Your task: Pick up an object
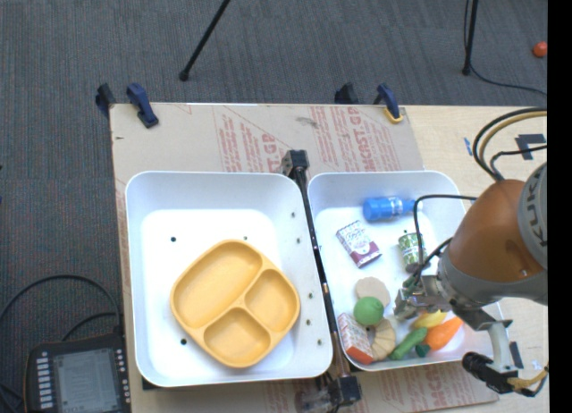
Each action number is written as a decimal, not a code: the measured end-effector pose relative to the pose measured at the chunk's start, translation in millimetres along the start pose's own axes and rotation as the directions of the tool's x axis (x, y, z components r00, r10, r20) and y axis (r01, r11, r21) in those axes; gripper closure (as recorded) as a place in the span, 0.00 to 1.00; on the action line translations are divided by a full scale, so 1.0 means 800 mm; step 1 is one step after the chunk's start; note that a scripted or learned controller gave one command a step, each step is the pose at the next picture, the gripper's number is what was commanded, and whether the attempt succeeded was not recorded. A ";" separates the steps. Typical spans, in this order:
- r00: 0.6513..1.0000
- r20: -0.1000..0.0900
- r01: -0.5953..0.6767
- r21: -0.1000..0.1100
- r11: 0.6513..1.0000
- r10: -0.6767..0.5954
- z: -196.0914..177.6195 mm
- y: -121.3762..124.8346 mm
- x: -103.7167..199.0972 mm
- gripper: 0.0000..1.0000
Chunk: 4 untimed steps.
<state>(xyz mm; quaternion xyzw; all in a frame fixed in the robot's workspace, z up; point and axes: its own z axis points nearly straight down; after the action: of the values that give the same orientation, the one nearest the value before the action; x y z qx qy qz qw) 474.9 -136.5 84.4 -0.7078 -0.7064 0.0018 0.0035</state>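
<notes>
My gripper (414, 301) reaches down into the right bin (447, 189) from the right, under the orange-banded wrist (496, 232). Its tip sits among the toy food in the bin's front half. Just left of it lie a beige round piece (371, 290) and a green ball (367, 311). Right under the tip are a yellow piece (431, 319), an orange carrot (444, 332) and a green vegetable (408, 343). A small green can (410, 247) stands just behind the tip. Farther back lie a purple-and-white carton (357, 243) and a blue bottle (387, 207).
The left bin (147, 197) holds a yellow divided plate (234, 302). A red-and-white packet (355, 338) and a tan piece (384, 338) lie at the right bin's front left corner. Clamps sit on the bench's back edge, and tripod legs stand on the carpet beyond.
</notes>
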 end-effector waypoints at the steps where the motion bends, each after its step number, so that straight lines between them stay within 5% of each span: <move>1: 1.000 -0.001 0.001 -0.001 1.000 -0.001 0.000 0.001 0.001 0.00; 2: 1.000 -0.003 0.000 0.004 1.000 0.000 -0.009 0.001 0.001 1.00; 3: 1.000 -0.003 0.000 0.004 1.000 0.000 -0.009 0.001 0.001 0.00; 4: 1.000 -0.005 -0.002 0.009 1.000 0.002 -0.017 0.001 0.002 1.00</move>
<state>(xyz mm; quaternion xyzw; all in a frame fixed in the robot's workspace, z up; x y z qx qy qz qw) 476.2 -135.4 98.1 -0.7084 -0.7057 0.0030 0.0084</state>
